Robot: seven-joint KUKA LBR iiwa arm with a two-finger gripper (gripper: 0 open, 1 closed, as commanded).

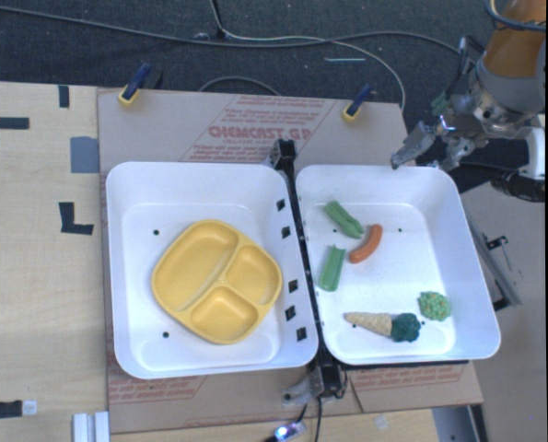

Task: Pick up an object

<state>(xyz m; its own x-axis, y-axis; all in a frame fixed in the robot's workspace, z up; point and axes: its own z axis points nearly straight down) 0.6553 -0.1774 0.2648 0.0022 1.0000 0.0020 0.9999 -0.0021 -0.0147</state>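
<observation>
Seen from above: two shallow white bins side by side on a cardboard-covered bench. In the left bin (131, 247), a yellow divided plate (216, 281), lying flat near the middle. In the right bin (458, 247), a scatter of toy food: a green bean pod (343, 218) near the top, an orange sausage (367, 243) just beside it to the right, a second green piece (332, 268) below, close to the divider. Toward the bin's near edge, a cream cone (369, 320) touching a dark green broccoli (405, 327), and a lighter green floret (434, 306) just to the right, apart from them.

At upper right, the grey arm with its orange band (518, 26), angled down toward the far right corner of the right bin. Gripper (419, 150) poised above the rim there, well apart from every piece of food, nothing between its fingers. Whether those fingers are spread or closed: impossible to tell at this angle.

Two blue-and-yellow clamps (134, 85) on the cardboard's far edge.
</observation>
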